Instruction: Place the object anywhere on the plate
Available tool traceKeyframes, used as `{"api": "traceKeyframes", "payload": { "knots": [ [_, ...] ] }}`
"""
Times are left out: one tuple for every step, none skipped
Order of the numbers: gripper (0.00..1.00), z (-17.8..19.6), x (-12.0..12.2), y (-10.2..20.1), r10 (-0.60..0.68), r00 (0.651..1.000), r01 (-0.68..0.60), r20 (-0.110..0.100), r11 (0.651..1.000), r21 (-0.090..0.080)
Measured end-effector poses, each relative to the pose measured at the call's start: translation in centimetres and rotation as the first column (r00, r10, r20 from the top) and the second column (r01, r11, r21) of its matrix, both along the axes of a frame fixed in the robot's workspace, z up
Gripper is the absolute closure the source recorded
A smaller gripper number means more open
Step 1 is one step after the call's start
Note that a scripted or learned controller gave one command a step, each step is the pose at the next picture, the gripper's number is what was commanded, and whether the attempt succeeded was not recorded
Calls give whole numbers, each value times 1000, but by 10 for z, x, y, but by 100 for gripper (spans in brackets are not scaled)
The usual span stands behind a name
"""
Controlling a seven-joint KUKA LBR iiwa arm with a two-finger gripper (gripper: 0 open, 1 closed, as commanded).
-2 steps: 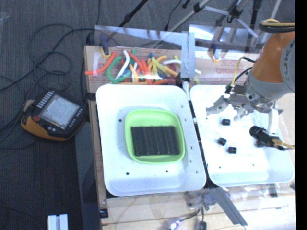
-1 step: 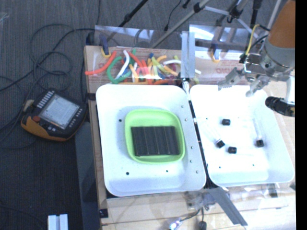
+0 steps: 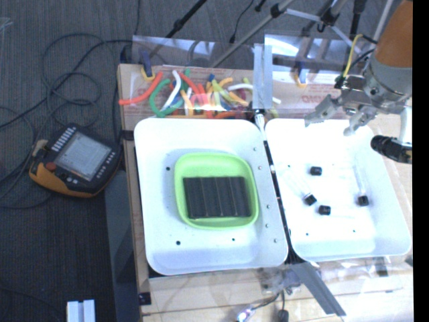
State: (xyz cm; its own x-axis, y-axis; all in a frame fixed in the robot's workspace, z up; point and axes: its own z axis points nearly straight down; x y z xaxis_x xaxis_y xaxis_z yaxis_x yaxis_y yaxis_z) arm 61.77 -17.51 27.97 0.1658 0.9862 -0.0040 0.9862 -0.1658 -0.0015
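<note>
A green square plate (image 3: 181,180) rests in the left white bin (image 3: 154,153). On it lies a dark ribbed rectangular object (image 3: 216,197), flat and near the plate's middle. My gripper (image 3: 337,121) hangs over the far edge of the right bin (image 3: 389,233), well to the right of the plate. Its two fingers (image 3: 320,116) are spread open with nothing between them.
Several small black-capped pieces (image 3: 315,170) lie scattered in the right bin. Coloured flexible tubes (image 3: 191,92) are piled behind the left bin. A teach pendant (image 3: 74,159) lies on the floor at left. Tripod legs cross above the bench.
</note>
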Motion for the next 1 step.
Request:
{"api": "traceKeyframes", "payload": {
  "knots": [
    [0, 0, 0, 0, 0, 1000, 0, 0, 1000, 0]
  ]
}}
